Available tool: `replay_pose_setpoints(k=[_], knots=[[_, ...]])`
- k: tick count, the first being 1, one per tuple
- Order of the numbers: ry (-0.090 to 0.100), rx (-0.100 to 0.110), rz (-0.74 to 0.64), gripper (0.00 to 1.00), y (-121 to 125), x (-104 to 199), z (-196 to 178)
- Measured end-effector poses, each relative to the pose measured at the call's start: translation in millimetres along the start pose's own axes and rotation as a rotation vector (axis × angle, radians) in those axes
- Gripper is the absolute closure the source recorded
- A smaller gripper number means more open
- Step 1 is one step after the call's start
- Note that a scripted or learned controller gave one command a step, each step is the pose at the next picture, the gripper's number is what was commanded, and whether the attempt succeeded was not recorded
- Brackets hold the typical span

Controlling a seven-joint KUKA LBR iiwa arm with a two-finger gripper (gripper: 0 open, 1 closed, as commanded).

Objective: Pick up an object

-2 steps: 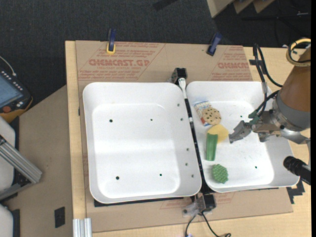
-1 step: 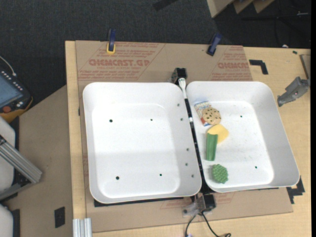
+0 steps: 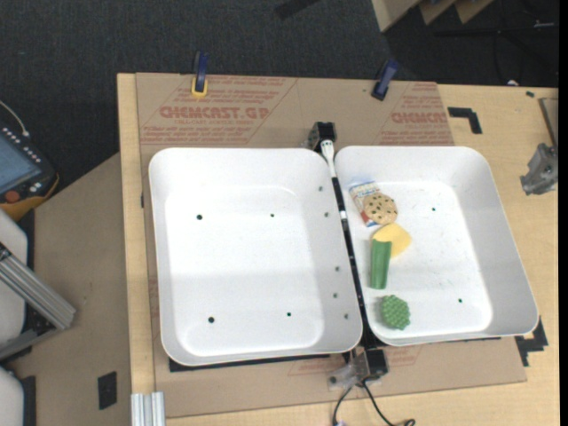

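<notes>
Green knobbly ball (image 3: 395, 311) in right bin (image 3: 470, 238); gripper (image 3: 538, 170) well apart, state unclear.

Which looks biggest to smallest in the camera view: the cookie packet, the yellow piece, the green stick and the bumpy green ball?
1. Cookie packet, largest as seen here.
2. Green stick, long but thin.
3. Yellow piece and bumpy green ball: about alike; the stick covers part of the yellow piece, so I won't rank them.
</notes>
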State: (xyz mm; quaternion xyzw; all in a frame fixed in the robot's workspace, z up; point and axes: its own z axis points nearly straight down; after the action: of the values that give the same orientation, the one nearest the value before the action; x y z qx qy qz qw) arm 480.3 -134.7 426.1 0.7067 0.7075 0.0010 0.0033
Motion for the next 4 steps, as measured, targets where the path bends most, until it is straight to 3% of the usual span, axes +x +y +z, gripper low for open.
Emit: replay_pose_setpoints(k=[1, 2, 3, 4], knots=[[0.0, -0.004, 0.0, 1.0, 0, -2, -73], [0.007, 0.023, -0.004, 1.0, -3, 71, 113], [0.004, 0.005, -0.006, 1.0, -1, 134, 102], [0.003, 0.002, 0.001, 1.0, 0, 131, 91]])
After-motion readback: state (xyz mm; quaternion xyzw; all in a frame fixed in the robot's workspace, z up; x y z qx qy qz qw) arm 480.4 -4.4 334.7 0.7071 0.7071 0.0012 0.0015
